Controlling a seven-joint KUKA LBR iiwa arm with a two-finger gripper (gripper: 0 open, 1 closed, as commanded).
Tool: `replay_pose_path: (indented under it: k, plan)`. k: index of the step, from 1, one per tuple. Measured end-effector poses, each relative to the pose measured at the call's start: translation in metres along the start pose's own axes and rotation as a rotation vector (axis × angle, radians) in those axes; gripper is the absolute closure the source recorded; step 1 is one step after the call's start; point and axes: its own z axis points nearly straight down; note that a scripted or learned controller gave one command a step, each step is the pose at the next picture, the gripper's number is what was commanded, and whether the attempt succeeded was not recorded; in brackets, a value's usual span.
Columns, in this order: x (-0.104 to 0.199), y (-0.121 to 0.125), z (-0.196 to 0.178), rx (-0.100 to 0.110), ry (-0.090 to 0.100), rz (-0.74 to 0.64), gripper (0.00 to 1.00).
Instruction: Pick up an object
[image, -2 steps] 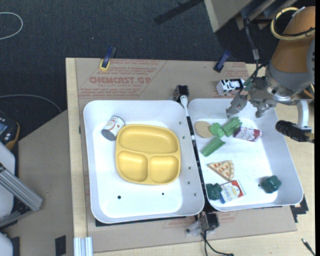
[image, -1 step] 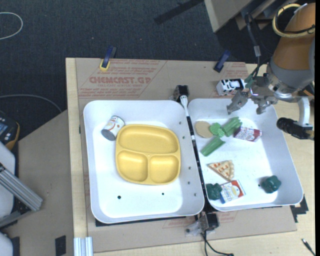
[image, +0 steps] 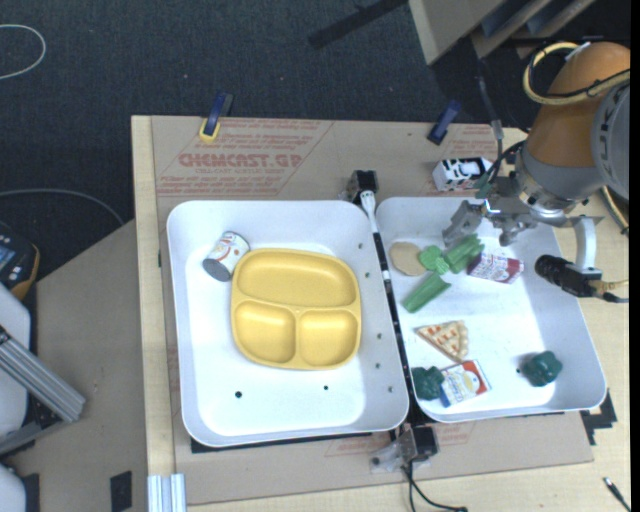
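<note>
Packet (image: 464, 381): red-white, flat, right bin's near edge.
Green stick (image: 426, 292): long axis slants near-left to far-right.
End effector (image: 485, 226): fingers spread above green pieces, gripping nothing.

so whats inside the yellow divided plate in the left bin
The yellow three-compartment plastic plate shows bare yellow in all compartments. A small tipped can lies beside its upper-left rim. The bin floor under the plate is covered.
</note>
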Motion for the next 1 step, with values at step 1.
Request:
replay_pose_path:
  k: [1]
  plan:
    - [-0.0035,-0.0015,0.0418,-0.007,-0.001,-0.001,0.0]
